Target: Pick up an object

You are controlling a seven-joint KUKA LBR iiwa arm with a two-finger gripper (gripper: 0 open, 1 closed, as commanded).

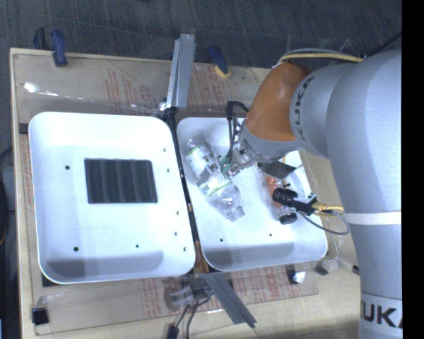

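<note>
Gripper point(222, 167) down in right bin point(265, 254), reaching step. Cannot tell how it is set. Clear plastic bottle point(226, 200) just below it, maybe touching. Next: close on bottle, lift straight up.

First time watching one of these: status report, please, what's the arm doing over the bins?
Gripper down in right bin, among clear plastic items. Grasp unconfirmed. Left bin holds dark grille. Arm body covers bin's right side.
</note>
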